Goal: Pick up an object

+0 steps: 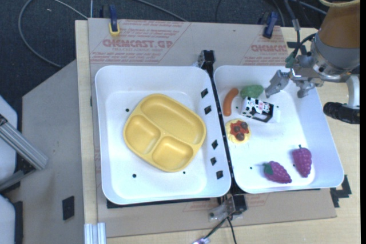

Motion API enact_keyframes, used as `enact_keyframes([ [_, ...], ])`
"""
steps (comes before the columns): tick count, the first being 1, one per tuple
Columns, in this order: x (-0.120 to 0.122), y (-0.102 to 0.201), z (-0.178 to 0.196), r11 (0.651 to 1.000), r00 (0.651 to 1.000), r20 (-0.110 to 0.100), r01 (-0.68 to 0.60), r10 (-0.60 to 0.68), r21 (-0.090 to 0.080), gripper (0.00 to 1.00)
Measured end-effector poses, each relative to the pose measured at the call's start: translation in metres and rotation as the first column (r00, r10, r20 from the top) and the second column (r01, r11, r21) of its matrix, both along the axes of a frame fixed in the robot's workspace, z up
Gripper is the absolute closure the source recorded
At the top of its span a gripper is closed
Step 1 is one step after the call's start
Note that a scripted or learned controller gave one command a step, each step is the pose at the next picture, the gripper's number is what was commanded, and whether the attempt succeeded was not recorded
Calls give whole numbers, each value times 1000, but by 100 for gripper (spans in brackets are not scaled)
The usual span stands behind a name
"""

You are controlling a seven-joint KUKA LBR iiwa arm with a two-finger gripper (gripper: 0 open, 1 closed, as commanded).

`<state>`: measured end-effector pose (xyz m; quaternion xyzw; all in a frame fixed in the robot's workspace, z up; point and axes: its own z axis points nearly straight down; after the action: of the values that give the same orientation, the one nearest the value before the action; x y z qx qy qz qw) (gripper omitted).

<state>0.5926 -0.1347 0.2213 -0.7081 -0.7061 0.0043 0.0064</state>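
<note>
My gripper (pixel 289 87) hangs over the back of the right bin (pixel 320 123), its two fingers spread open with nothing between them. Just left of it and below lie a green leafy toy (pixel 251 91), an orange sausage (pixel 230 100) and a black-and-white boxy toy (pixel 258 110). A small round pizza toy (pixel 239 130) sits nearer the bin's left wall. Two purple grape bunches (pixel 277 172) (pixel 302 160) lie at the bin's front.
A yellow divided plate (pixel 164 131) lies in the left bin (pixel 108 123). A black divider with clips (pixel 213 117) runs between the bins. The grey arm with its orange band (pixel 340 20) comes in from the upper right. Cables trail behind the bench.
</note>
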Motion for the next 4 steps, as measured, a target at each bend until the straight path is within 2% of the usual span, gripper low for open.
enact_keyframes([
  [1,3,0,8,1000,1000,14,-3,3,-2,0],
  [2,2,-1,-55,1000,1000,9,-2,2,-1,0],
  [4,-2,-3,-138,1000,1000,10,-3,3,-1,0],
])
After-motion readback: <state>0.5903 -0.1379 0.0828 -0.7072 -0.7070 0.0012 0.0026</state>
